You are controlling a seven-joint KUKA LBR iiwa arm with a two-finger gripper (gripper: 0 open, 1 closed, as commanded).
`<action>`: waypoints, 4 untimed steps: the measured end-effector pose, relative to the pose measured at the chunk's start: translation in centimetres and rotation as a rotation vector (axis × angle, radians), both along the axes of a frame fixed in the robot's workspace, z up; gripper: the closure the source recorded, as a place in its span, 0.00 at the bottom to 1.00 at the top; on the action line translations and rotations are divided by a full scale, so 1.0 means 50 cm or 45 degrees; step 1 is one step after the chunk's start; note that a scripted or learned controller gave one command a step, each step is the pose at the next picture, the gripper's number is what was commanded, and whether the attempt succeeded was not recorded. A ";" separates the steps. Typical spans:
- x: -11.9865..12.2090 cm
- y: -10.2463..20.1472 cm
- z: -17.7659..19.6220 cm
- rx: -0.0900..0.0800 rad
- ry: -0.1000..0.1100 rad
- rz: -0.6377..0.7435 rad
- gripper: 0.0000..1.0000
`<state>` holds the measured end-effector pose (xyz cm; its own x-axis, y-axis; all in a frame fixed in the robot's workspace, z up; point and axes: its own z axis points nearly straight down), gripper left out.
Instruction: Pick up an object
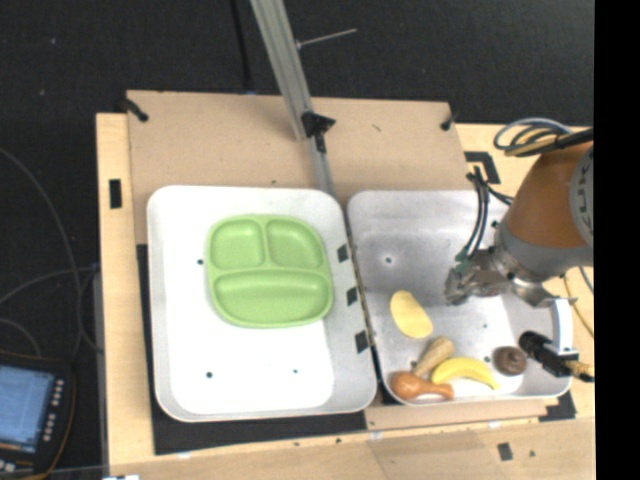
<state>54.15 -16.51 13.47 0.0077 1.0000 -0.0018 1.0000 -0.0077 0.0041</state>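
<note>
The arm (553,213) is cut off at the right edge. The gripper (466,286) fingers are too blurred to be judged.

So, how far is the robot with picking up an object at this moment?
Done: the arm has reached over the right bin, and the gripper is low beside the pale yellow piece. In hand: nothing seen between its fingers. Left: the grasp and lift; the banana and other items lie in the bin.

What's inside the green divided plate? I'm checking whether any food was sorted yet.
Nothing: all three compartments of the green plate show bare. The food items lie in the right bin. No part is covered.
</note>
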 end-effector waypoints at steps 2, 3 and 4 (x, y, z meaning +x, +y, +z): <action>-0.006 -0.022 0.214 -0.003 -0.007 0.011 1.00; -0.003 -0.026 0.323 -0.002 -0.005 0.013 1.00; -0.005 0.081 0.284 0.003 0.003 0.019 1.00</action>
<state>53.89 -12.45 27.66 -0.0070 1.0000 0.0003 1.0000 0.0070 0.0017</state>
